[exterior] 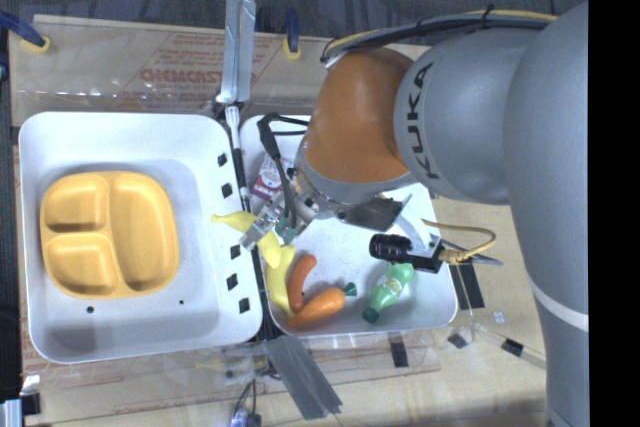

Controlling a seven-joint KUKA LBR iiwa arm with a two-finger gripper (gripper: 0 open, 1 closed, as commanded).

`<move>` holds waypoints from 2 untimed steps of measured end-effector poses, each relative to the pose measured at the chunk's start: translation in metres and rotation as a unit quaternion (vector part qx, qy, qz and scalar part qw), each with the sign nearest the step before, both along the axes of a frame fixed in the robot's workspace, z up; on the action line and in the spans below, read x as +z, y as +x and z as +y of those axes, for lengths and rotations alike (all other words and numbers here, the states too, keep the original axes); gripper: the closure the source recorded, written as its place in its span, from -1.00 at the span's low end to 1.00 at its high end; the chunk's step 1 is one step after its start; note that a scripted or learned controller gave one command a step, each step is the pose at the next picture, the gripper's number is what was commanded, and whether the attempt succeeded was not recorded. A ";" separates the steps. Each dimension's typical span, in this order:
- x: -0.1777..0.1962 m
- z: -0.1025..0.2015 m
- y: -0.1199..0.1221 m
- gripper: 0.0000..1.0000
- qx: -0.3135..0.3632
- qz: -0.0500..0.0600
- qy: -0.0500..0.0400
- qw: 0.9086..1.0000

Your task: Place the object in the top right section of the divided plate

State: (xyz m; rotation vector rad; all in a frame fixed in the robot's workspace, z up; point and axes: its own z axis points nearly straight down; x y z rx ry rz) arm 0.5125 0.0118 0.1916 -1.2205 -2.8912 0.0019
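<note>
The yellow divided plate [108,233] lies in the left white bin [120,140], with nothing in its sections. My gripper [274,223] hangs low over the left edge of the right bin [440,310], just beside the wall between the two bins. A yellow banana [240,221] shows right at the gripper, its tip pointing left over the bin divider. More yellow of it continues below the gripper at the banana's lower part [276,280]. Whether the banana is gripped is hidden by the wrist.
In the right bin's front lie a reddish sausage [300,277], an orange carrot [320,305] and a green bottle [388,289]. A small pink-and-white packet [268,180] sits behind the gripper. The arm's big grey and orange body covers the right bin's back half.
</note>
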 end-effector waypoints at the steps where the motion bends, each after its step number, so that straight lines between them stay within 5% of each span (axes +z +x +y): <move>1: 0.000 0.080 -0.001 1.00 0.006 -0.001 0.000 1.000; 2: -0.056 0.172 -0.032 1.00 -0.005 0.001 -0.001 1.000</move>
